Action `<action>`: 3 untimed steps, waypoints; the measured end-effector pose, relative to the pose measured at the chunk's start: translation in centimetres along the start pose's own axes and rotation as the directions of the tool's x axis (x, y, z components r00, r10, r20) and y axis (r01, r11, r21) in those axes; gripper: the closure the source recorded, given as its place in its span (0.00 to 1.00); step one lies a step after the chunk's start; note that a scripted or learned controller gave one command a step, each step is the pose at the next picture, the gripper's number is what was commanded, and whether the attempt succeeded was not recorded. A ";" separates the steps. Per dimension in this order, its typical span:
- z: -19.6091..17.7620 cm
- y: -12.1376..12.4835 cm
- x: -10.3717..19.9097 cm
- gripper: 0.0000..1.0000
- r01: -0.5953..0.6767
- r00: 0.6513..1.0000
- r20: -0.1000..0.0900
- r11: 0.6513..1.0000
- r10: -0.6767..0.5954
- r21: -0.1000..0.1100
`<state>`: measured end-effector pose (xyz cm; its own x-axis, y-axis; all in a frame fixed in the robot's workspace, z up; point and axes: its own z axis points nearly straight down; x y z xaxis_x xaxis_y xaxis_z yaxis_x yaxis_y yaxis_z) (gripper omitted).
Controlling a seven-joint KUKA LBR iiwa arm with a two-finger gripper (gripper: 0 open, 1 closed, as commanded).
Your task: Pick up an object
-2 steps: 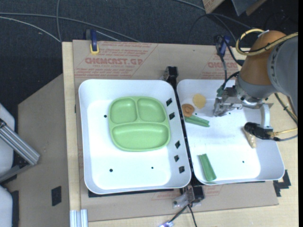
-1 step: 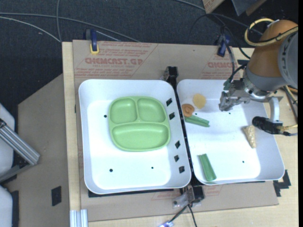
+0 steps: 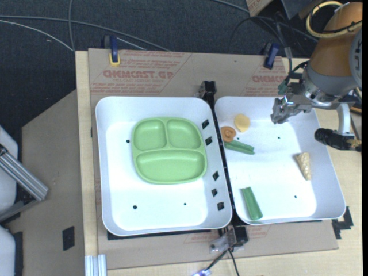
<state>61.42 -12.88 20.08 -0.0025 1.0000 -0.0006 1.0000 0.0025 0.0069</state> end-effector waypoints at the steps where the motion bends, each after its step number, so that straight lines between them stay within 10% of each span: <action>1: -5.5 0.2 0.0 1.00 -0.001 1.000 0.001 1.000 0.001 -0.001; 3: -5.0 -0.7 10.3 1.00 0.003 1.000 -0.003 1.000 -0.003 0.008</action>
<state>60.69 -2.58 25.09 -0.0058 1.0000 0.0029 1.0000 0.0058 -0.0014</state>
